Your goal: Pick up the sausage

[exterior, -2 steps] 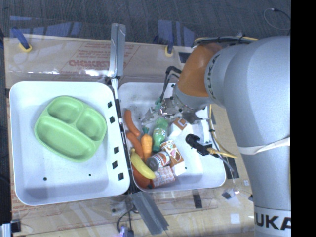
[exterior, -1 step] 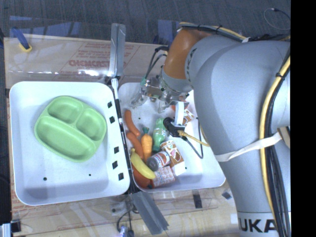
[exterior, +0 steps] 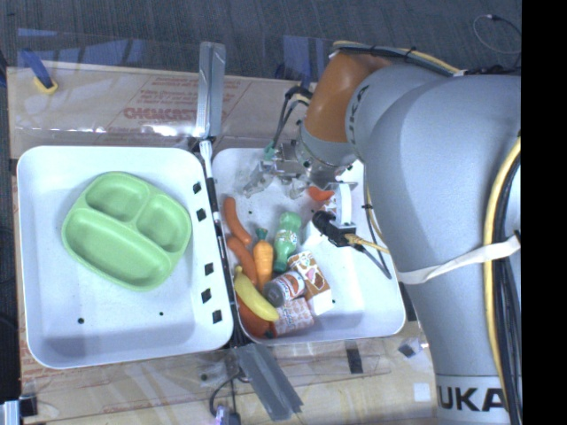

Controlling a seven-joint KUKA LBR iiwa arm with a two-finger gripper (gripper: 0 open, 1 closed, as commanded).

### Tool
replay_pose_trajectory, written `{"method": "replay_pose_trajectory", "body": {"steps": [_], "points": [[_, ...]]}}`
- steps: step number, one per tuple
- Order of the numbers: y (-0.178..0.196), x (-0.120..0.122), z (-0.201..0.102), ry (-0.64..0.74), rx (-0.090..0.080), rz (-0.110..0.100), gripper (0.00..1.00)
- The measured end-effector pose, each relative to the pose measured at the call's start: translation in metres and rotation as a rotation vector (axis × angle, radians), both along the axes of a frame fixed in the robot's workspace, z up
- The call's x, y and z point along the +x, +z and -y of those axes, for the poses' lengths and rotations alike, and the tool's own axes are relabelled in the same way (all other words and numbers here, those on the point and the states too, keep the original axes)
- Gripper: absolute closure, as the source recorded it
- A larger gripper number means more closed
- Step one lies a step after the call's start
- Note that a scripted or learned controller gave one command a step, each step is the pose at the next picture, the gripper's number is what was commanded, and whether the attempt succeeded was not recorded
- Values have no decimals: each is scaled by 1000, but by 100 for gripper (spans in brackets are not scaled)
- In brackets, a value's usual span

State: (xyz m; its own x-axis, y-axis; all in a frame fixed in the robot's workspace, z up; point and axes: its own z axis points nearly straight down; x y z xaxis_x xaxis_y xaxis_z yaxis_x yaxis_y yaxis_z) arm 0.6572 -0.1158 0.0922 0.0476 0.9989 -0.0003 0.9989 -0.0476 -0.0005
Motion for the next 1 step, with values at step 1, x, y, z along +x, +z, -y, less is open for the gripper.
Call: {"method": "replay_pose_trajectory", "body": {"steps": [1], "points": [[1,0,49,-46,3,-2,0]]}}
